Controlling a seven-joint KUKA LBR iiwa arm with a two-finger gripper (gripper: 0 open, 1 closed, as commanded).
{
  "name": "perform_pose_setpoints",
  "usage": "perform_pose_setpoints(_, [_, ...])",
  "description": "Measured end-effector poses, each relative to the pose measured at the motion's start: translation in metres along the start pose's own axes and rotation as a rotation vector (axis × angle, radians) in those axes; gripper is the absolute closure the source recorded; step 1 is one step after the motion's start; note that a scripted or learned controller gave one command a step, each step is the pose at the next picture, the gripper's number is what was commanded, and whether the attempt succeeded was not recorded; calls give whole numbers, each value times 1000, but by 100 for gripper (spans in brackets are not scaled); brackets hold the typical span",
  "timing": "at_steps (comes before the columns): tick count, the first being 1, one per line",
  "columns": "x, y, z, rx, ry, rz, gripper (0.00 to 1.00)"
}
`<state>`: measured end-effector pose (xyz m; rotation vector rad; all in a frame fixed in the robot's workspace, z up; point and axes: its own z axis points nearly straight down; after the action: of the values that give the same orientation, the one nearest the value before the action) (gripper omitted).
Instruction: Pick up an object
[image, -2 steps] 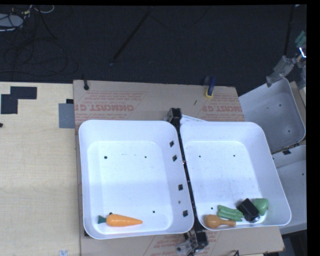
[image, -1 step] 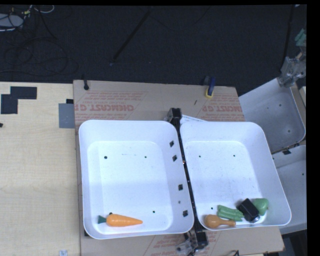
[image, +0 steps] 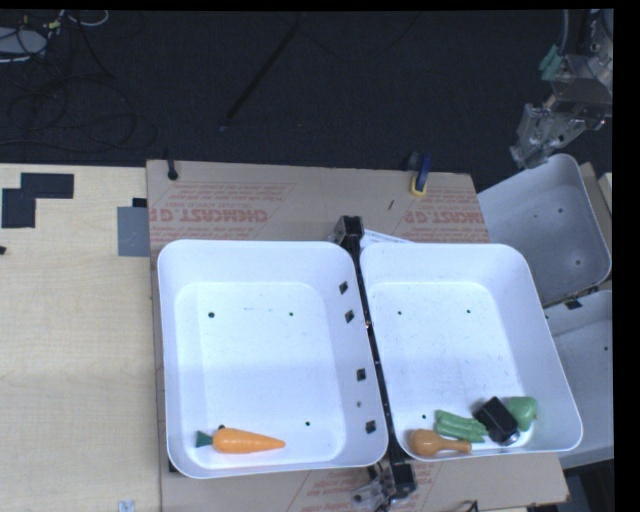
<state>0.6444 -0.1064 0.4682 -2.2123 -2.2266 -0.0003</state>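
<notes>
While the gripper hangs at the upper right, well clear of both bins, its grip state impossible to tell, the lone carrot in the left bin's near corner looks easiest: descend square across it.

Two bins sit side by side on a board, left bin & right bin, touching in the middle. A toy carrot lies in the left bin's near corner. In the right bin's near corner: a pear-like toy, a bean pod, a block, a leafy toy, all bunched together. Gripper hangs far back right, beyond the bins
</notes>
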Motion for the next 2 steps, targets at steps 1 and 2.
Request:
perform_pose_setpoints(1, [62, 0, -2, 2, 0, 1, 100])
perform_pose_setpoints(2, [10, -3, 179, 16, -2, 11, 100])
